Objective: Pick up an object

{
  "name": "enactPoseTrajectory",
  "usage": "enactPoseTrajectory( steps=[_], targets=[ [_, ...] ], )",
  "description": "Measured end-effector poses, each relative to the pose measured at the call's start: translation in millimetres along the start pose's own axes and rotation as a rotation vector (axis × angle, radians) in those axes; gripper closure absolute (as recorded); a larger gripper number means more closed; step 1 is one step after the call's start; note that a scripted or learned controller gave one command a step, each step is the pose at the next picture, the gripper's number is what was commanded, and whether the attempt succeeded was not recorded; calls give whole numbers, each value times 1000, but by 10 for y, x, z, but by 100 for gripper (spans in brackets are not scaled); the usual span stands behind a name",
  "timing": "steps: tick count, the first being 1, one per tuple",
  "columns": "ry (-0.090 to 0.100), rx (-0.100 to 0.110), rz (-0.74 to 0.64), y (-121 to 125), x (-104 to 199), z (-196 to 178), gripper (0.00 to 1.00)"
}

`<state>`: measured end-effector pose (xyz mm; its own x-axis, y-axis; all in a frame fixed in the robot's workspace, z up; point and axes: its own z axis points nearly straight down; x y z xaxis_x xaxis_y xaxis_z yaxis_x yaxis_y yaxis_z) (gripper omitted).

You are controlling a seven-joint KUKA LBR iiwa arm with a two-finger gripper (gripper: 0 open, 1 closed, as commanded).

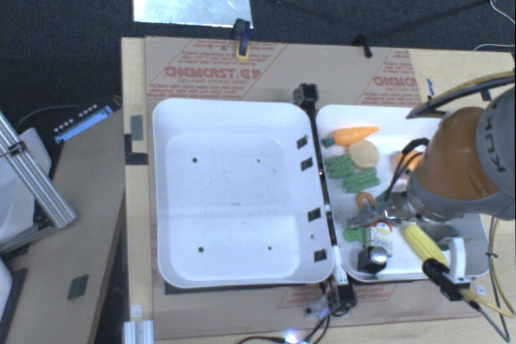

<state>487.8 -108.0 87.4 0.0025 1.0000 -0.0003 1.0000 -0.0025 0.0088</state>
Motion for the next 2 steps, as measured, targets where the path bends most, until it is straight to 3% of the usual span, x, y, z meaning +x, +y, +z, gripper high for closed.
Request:
enactPoseTrajectory(
  steps=[1,2],
  targets=[
    [2,-1,-5,26,19,-101,100],
    [1,-3,-14,396,587,-1020,100]
  ],
)
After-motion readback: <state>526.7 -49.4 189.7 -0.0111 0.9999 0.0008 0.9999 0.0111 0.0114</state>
